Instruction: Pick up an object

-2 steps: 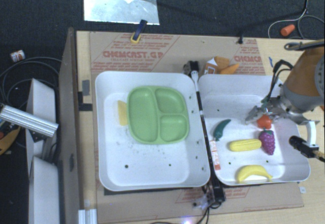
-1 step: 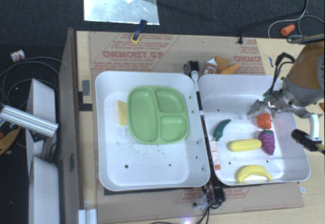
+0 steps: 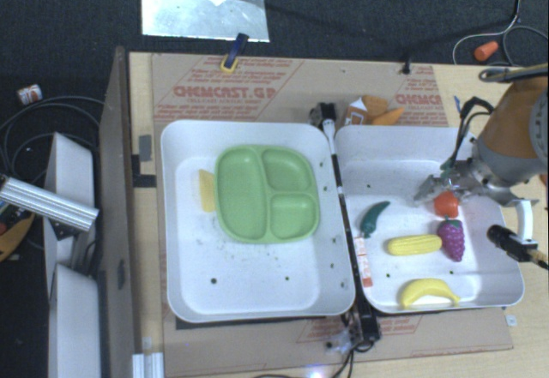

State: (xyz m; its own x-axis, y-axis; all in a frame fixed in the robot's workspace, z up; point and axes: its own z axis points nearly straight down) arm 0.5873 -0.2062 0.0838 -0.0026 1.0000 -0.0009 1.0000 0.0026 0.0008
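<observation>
The right bin (image 3: 386,166) holds several toy foods. A red-orange tomato-like piece (image 3: 446,206) lies near its right side, with purple grapes (image 3: 452,239) just below it. A yellow corn cob (image 3: 413,244) lies left of the grapes, a banana (image 3: 429,291) sits near the front wall, and a dark green pepper (image 3: 373,216) lies close to the divider. My gripper (image 3: 443,188) hangs low directly over the red-orange piece, which shows just beneath it. Whether it touches the piece is not visible.
The left bin (image 3: 189,282) bears a green divided plate (image 3: 264,194) with a yellow flat piece (image 3: 206,190) poking out at its left. An orange object (image 3: 383,116) lies on the cardboard behind the right bin. The arm (image 3: 515,136) comes in over the right bin's far right edge.
</observation>
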